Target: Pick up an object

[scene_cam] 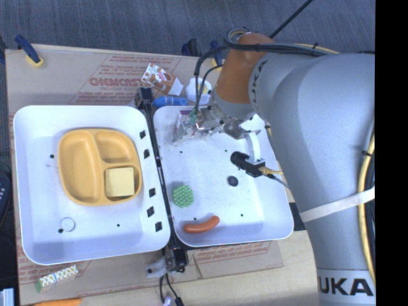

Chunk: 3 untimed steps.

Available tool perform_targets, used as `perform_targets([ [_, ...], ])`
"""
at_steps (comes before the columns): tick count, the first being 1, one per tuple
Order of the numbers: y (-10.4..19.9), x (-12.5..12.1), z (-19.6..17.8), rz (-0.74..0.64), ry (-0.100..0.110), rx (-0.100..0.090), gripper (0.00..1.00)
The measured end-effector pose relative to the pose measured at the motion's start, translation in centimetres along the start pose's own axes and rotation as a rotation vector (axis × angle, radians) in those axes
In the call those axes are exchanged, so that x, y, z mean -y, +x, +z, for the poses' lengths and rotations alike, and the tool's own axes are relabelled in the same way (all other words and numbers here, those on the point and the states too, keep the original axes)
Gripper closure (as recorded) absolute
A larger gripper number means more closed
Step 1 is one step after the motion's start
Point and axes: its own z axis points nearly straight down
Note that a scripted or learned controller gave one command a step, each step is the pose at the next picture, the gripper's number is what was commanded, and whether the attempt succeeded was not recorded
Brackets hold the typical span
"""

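The jaws (191, 123) sit low at the upper left corner of the right bin (271, 218), at the end of the grey arm (306, 107) that reaches in from the right of the frame; the metal parts there are a tangle from this angle, and I cannot tell whether they are parted or closed, nor whether anything lies between them. Their place deep in that corner suggests a try at something lying against the bin's rim, though nothing graspable can be made out under them.

From the near edge back: an orange sausage-shaped piece (201, 224) lies along the lower wall of the right bin, flat and free, with room around it. Just above it, left of centre, a green knobbly ball (183, 196) rests on the bin floor, well apart from the jaws. Either looks like a fair target for the pick, since both lie clear of walls on at least one side. A black fitting (245, 163) with a cable hangs beside the wrist at mid-bin.

In the left bin (29, 171), a yellow divided tray (80, 164) lies flat, with a pale yellow block (120, 182) seated in its lower right compartment.

Beyond the bins, on the cardboard-covered bench (95, 69), small loose items cluster near the upper middle of the frame.
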Motion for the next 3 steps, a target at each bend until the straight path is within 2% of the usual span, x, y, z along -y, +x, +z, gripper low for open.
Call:
perform_targets([
  [1, 1.4, -0.1, 0.0, 0.379, -0.003, 0.001, 0.0],
  [2, 1.4, -0.1, -1.0, 0.374, 0.0, 0.0, 1.0],
  [3, 9.4, 1.1, -10.0, 0.39, -0.006, 0.0, 1.0],
])
